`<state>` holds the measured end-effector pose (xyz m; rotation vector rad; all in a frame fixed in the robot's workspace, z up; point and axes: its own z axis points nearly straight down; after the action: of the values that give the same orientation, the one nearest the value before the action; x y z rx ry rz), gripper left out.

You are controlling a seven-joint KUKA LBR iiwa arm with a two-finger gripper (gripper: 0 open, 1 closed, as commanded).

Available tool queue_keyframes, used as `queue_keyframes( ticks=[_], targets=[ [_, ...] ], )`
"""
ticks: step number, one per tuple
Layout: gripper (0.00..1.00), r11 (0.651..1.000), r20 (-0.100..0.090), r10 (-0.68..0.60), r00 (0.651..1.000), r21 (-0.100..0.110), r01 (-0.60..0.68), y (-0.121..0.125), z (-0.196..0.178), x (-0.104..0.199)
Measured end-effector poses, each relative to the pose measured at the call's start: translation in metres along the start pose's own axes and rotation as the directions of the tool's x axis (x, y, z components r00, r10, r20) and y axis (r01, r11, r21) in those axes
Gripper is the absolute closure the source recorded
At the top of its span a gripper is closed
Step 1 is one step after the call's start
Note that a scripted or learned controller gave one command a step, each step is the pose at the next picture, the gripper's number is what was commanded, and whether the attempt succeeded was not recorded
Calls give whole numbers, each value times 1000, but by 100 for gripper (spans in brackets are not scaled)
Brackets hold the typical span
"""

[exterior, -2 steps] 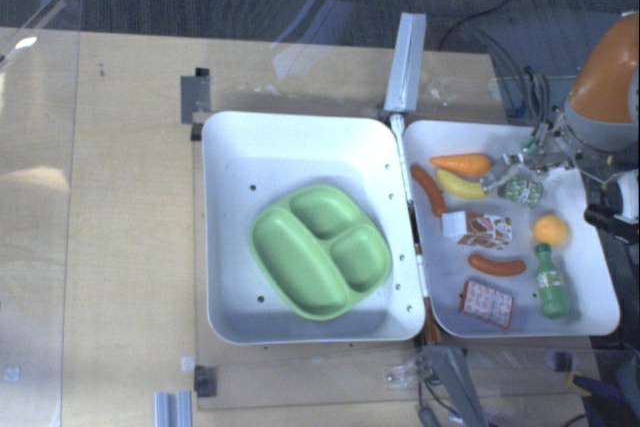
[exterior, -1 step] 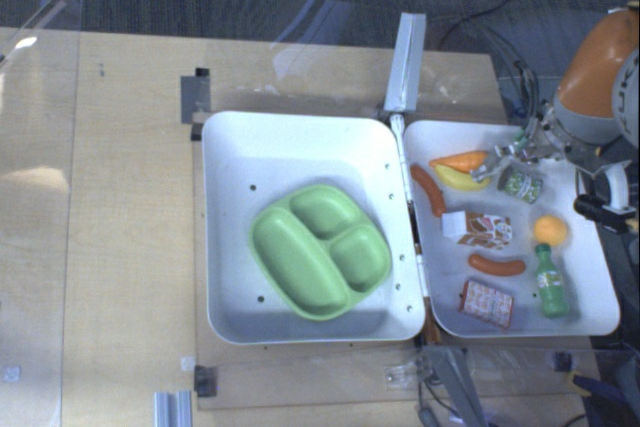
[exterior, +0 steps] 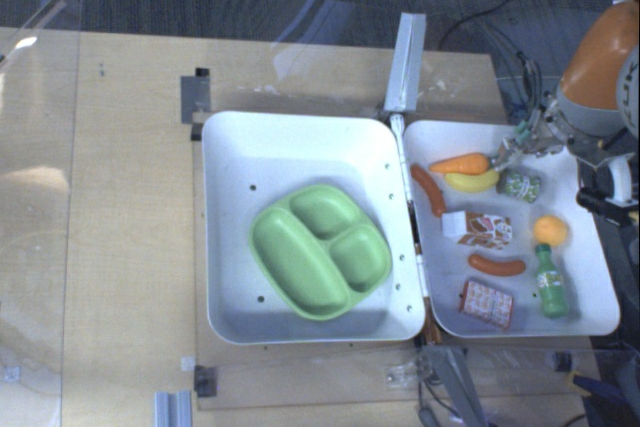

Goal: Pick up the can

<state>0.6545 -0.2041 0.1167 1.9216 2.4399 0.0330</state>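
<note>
Left bin (exterior: 225,215) is holding a divided plate (exterior: 320,250) near its centre. In the right bin (exterior: 600,310), a carrot (exterior: 462,163) and banana (exterior: 470,181) are lying at the far edge, the can (exterior: 519,185) just right of them, a bottle (exterior: 549,284) and packet (exterior: 486,303) along the near edge.

The arm (exterior: 600,85) has a rounded orange band over a pale grey shell, with a ribbed light-grey edge at its far right. Below it sits a dark, blocky black-and-grey wrist section. The hand (exterior: 520,143) is slim bare metal, silvery, with small greenish and dark details among thin fittings.
</note>
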Motion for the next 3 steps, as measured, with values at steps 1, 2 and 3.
queue_keyframes(
  ticks=[1, 2, 3],
  targets=[
    [0, 1000, 0, 0, 1000, 0, 0, 0, 0, 0],
    [0, 990, -15, -139, 990, 28, 140, -31, -50, 6],
    [0, 981, -5, -192, 981, 15, 193, 6, 7, -5]
  ],
)
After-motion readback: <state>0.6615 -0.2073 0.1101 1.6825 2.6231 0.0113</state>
